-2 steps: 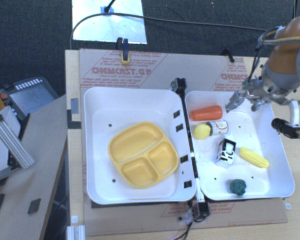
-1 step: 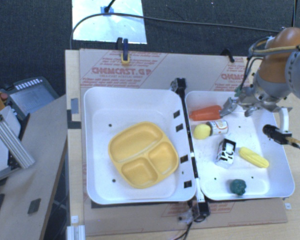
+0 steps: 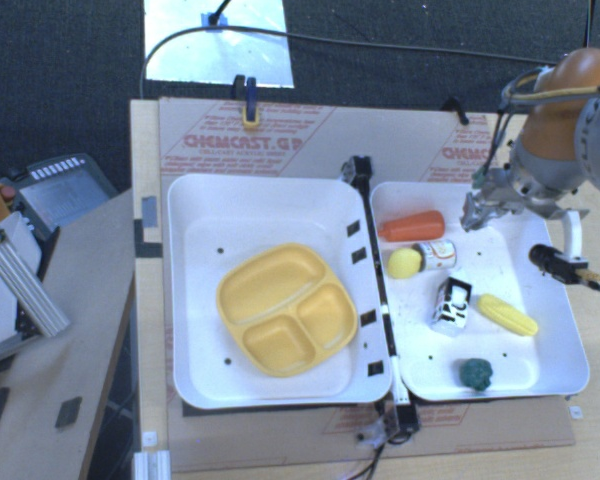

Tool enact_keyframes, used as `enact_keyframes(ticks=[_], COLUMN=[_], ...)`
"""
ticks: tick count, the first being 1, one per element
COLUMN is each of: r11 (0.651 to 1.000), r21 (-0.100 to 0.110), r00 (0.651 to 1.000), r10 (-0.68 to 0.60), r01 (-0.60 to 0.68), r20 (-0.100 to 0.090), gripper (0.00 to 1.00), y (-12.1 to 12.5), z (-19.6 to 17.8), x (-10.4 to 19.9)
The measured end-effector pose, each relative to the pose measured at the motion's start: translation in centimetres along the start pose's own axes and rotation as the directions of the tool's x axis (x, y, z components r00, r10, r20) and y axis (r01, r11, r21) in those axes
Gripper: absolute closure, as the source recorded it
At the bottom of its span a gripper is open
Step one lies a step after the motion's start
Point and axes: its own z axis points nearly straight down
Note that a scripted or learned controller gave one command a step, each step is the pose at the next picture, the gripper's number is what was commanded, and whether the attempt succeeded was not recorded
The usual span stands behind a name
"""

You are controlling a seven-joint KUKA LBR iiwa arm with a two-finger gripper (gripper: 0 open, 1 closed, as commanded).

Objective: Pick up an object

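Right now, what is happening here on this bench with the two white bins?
A grey robot arm reaches in from the right, and its claw hovers over the far part of the right bin, near the orange carrot. It holds nothing visible. In that bin also lie a yellow ball, a small can, a black-and-white toy, a yellow corn cob and a dark green lump. The left bin holds a yellow divided plate.

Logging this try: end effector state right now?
End effector: cannot be told; it hovers over the right bin beside the carrot, nothing seen between its tips.
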Motion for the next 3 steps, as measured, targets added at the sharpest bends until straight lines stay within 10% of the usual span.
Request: enact_keyframes(ticks=[2, 3], r11=[1.000, 1.000], r21=[-0.005, -0.002], r00=[1.000, 1.000], r10=[0.003, -0.001], r01=[-0.003, 0.001], r20=[0.001, -0.001], gripper=[1.00, 1.00], y=[-0.2, 0.3], z=[-7.8, -8.8], x=[0.4, 5.9])
